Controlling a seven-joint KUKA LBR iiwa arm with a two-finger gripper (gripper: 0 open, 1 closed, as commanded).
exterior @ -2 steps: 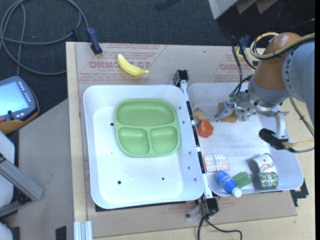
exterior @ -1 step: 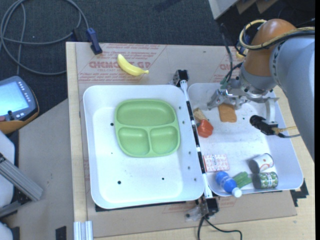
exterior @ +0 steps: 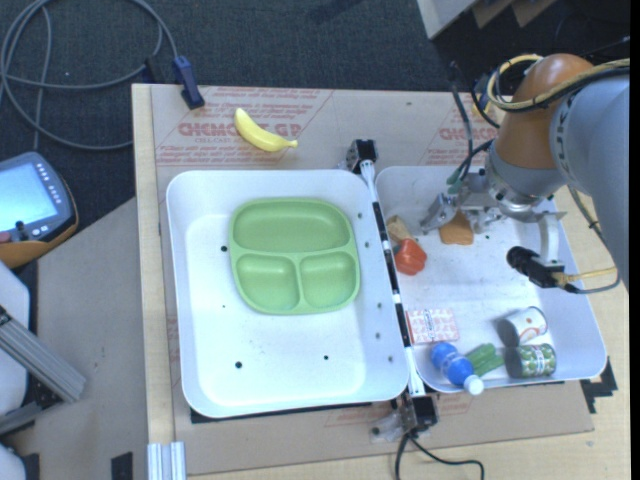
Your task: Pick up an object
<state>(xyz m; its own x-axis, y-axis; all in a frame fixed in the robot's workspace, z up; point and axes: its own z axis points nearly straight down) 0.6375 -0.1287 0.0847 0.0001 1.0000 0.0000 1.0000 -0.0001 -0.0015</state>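
Over the right bin [exterior: 575, 313], the arm [exterior: 560, 118] bends down.

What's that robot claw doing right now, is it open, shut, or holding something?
Gripper: low in the right bin, right by a tan, bread-like object. Whether it is open, shut or holding anything cannot be told from this view.

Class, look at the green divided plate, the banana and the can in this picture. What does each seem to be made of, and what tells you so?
Green divided plate: probably matte moulded plastic, from its even colour and soft rounded compartments.
Banana: possibly a plastic toy, since it is uniformly yellow and smooth; real fruit cannot be ruled out.
Can: likely metal with a printed label, though it is too small to be sure.
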